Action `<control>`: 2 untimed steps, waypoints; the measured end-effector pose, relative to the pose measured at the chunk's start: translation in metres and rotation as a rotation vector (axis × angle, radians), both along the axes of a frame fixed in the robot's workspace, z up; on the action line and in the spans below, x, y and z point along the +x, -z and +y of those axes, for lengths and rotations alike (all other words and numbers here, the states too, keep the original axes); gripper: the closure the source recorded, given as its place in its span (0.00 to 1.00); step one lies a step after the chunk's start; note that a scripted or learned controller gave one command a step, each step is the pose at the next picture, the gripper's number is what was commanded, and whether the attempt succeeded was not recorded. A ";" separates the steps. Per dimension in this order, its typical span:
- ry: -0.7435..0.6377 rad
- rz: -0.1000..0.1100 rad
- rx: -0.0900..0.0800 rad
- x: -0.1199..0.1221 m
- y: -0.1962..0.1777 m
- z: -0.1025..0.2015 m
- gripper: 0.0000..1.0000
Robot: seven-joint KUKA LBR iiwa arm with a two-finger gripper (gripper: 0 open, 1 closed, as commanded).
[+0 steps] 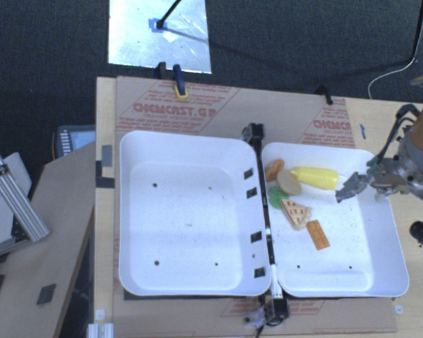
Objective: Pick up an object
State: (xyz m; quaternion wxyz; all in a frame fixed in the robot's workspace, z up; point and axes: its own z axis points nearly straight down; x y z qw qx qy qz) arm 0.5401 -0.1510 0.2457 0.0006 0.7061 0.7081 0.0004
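Several toy food pieces lie in the left part of the right bin (381,281): a yellow oblong piece (316,178), a tan round piece (289,182), an orange piece (273,169), a green piece (276,198), an orange wedge with a grid pattern (295,212) and a small orange block (318,234). My gripper (366,190) hangs over the right bin's upper right area, just right of the yellow piece. Its fingers stand open, and nothing is between them.
The left bin (188,213) is bare white with small holes in its floor. A black clip strip (260,209) runs between the two bins. Cardboard (179,107) lies under both bins. A metal plate (161,29) sits at the back.
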 end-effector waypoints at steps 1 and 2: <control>-0.005 0.012 0.005 0.001 0.158 0.039 0.00; 0.000 -0.001 0.000 0.004 0.139 0.035 1.00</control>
